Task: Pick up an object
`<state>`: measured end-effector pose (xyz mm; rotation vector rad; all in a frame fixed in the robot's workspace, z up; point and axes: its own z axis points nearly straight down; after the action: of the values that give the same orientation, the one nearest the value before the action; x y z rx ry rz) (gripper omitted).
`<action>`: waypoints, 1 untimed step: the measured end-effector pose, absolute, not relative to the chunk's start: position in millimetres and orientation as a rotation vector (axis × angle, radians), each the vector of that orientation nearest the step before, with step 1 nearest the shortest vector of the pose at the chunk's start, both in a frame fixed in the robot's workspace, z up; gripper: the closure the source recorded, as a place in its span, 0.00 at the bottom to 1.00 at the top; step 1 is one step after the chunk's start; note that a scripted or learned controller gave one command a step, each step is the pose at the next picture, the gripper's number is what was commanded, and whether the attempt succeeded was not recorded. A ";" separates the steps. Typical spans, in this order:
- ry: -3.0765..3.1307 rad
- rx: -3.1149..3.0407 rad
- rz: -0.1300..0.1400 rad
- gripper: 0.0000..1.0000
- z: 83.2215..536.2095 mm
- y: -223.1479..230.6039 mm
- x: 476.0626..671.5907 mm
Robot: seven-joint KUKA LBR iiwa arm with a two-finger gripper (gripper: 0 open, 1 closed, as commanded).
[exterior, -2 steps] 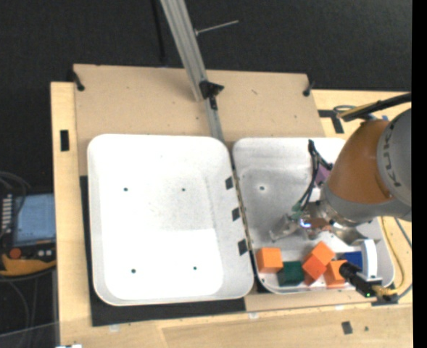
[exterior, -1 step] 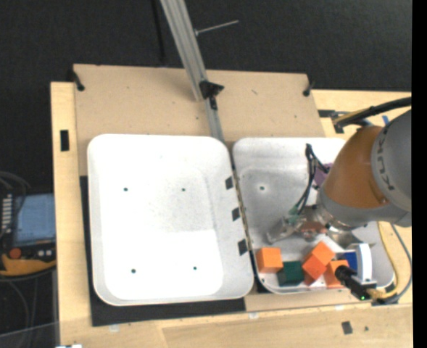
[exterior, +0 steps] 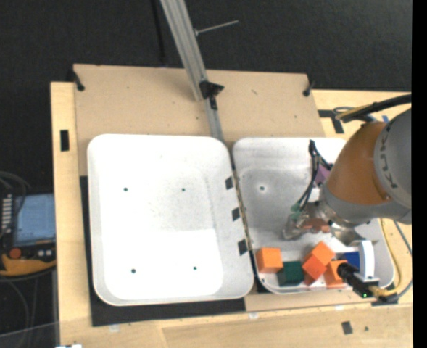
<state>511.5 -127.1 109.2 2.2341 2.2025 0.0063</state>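
Orange blocks (exterior: 317,260) lie just below my fingers (exterior: 298,227) in the right bin (exterior: 271,167).
I cannot tell their state; a green block (exterior: 291,273) sits nearby.

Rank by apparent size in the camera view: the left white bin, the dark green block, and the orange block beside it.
1. Left white bin, by far the largest.
2 and 3. Orange block and dark green block: they look about alike, and both sit at a similar distance, so no ranking between them.

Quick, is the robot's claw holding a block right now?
gripper: over the right bin, above the blocks; open or closed cannot be told, and no block is seen in it.
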 end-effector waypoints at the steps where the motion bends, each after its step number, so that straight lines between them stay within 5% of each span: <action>1: 2.222 2.212 0.007 1.00 168.1 -121.5 520.1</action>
<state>520.1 -121.5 168.1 2.2124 2.2216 0.0073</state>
